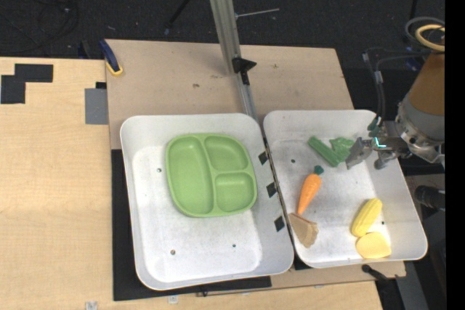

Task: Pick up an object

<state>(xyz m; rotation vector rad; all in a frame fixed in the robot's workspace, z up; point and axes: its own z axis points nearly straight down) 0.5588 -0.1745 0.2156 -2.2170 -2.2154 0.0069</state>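
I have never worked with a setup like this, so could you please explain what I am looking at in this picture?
This is one fixed camera above a bench, looking down at a slant. The robot arm, grey with an orange band, reaches in from the right; its gripper hovers over the right bin, beside a green toy. I cannot tell whether it grips anything. That bin also holds a toy carrot, a tan wedge, a corn cob and a yellow piece. The left bin holds a green divided plate. The task is simply to pick up an object.
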